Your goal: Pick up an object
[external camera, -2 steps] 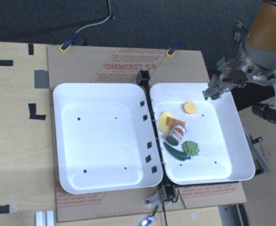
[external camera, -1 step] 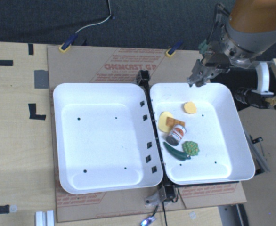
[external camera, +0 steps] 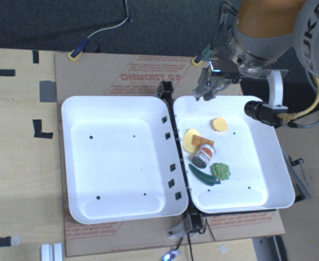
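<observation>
Several small objects lie in the right bin (external camera: 257, 162): a round yellow-orange piece (external camera: 220, 125), a yellow piece (external camera: 191, 140), a small brown and red can (external camera: 203, 154) lying on its side, a green broccoli-like piece (external camera: 220, 171) and a dark green pepper shape (external camera: 202, 174). My gripper (external camera: 207, 93) hangs above the back left corner of the right bin, higher than the objects and apart from them. Nothing shows between its fingers.
The left bin (external camera: 116, 156) stands beside the right one, with a black clip strip (external camera: 173, 145) along the shared edge. Both rest on a cardboard sheet (external camera: 132, 75). A cable with a yellow plug (external camera: 79, 50) lies at the back left.
</observation>
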`<state>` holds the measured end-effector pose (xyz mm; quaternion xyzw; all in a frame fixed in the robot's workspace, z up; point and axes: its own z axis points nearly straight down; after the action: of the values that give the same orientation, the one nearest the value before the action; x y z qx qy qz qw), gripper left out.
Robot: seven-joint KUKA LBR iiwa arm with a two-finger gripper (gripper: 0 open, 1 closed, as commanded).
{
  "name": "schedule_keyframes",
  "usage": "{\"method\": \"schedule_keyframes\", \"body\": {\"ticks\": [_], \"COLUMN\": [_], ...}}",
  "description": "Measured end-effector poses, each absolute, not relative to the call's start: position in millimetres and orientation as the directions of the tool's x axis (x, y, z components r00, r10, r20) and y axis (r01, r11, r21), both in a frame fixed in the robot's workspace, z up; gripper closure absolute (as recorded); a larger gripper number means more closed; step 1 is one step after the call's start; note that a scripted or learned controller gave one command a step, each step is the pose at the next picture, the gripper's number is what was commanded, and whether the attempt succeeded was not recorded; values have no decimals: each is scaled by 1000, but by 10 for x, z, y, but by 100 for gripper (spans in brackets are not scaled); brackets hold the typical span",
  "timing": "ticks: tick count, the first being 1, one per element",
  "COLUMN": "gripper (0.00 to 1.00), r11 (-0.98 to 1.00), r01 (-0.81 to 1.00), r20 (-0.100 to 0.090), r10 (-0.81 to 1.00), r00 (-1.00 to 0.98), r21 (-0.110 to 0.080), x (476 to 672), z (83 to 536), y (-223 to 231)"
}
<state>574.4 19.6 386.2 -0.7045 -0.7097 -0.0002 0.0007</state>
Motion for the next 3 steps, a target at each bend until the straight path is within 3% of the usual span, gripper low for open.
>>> {"method": "schedule_keyframes", "body": {"ticks": [1,2,3], "gripper": [100,100,100], "r11": [5,3,8], "r01": [1000,1000,1000], "r20": [0,1,0], "r10": [1000,1000,1000], "r00": [-5,-3,-8], "r21": [-17,1,-9], "x": [5734,5745,5916], "z": [2519,2877,1978], "y": [695,789,1553]}}
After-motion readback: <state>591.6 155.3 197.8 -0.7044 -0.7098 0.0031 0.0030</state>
